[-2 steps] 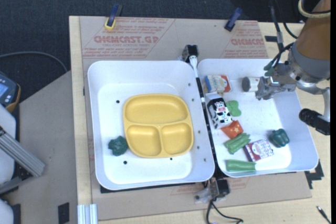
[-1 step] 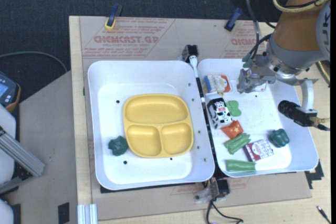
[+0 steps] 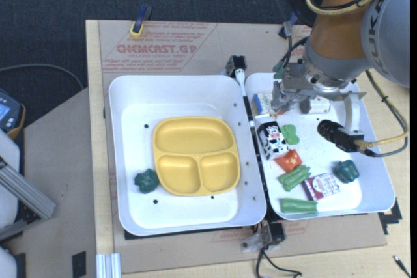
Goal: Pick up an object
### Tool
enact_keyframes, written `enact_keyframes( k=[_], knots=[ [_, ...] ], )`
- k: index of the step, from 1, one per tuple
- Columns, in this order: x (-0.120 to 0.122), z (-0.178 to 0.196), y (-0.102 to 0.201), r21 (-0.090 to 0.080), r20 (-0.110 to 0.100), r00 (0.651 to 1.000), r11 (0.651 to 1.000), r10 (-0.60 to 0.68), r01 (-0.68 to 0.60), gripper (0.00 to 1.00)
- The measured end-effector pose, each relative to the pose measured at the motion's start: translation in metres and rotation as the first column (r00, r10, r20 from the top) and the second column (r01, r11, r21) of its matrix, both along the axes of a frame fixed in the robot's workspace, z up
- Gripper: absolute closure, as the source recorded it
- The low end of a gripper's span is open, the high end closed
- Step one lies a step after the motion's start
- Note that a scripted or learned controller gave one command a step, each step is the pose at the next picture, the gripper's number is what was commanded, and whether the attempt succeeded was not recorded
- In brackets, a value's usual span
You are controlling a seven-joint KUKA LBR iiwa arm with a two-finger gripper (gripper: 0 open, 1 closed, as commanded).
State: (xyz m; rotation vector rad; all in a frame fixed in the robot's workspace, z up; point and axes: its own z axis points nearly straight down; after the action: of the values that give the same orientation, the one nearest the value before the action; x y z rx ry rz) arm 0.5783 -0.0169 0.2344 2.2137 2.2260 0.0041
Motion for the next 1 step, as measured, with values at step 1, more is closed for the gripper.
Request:
enact_keyframes(
  k=[1],
  knots=[
    [0.0294, 0.0034, 0.0477, 0.001, 0.001, 1.0, 1.0, 0.0, 0.0, 1.0]
  ],
)
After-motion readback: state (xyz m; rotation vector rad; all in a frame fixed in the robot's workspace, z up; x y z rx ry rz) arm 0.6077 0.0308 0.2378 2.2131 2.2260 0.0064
